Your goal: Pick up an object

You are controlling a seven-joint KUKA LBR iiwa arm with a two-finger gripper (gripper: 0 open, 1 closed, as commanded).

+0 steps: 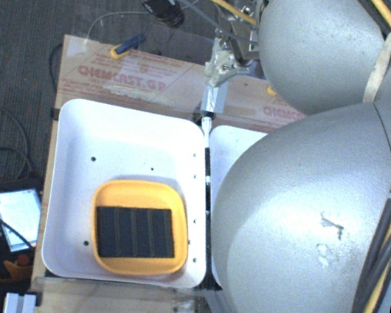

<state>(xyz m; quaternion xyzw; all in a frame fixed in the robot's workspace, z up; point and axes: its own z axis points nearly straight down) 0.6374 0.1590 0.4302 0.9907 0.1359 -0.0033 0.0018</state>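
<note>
The bulky grey metal arm fills the right side, covering most of the right shallow white bin. The left shallow white plastic bin holds a rounded yellow square object with a dark ribbed panel (lying flat, near the bin's front edge). Whether the gripper is apart or together cannot be told.

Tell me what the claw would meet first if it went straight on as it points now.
Probably the far rim of the left bin, near its seam with the right bin; the claw hangs above that spot, but depth is unclear.
</note>
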